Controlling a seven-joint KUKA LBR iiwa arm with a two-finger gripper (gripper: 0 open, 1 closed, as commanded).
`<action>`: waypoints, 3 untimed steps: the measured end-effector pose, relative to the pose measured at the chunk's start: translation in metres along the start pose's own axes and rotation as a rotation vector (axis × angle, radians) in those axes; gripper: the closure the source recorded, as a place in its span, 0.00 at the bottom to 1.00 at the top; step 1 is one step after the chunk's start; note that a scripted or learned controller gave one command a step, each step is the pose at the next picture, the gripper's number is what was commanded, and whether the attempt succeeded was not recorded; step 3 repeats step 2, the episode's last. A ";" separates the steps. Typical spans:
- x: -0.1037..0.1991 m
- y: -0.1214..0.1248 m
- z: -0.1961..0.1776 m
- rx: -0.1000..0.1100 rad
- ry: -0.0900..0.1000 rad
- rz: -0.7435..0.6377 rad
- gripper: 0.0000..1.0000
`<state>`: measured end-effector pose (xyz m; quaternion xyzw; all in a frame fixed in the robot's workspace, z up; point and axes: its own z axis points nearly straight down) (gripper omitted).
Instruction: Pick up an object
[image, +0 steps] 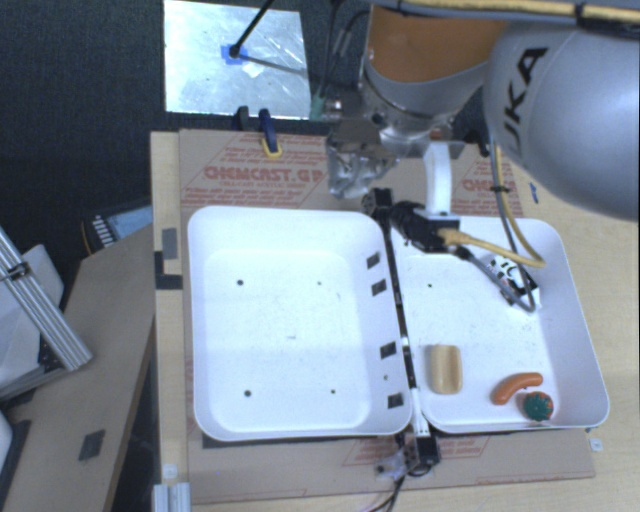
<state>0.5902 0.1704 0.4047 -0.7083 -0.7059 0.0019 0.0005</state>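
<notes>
A glossy orange sausage lies slantwise in the right bin, near a round green ball and tan block; the gripper hovers above, grip state unclear.

The right bin carries all obstacles. A tan block, an orange sausage and a green ball sit near its front wall. Cables cross its back half. Bare floor lies at its middle.
</notes>
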 end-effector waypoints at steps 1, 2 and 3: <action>-0.017 -0.023 0.043 0.000 0.000 -0.003 1.00; -0.010 -0.088 0.005 -0.005 0.004 -0.009 1.00; -0.010 -0.088 0.005 -0.005 0.004 -0.009 1.00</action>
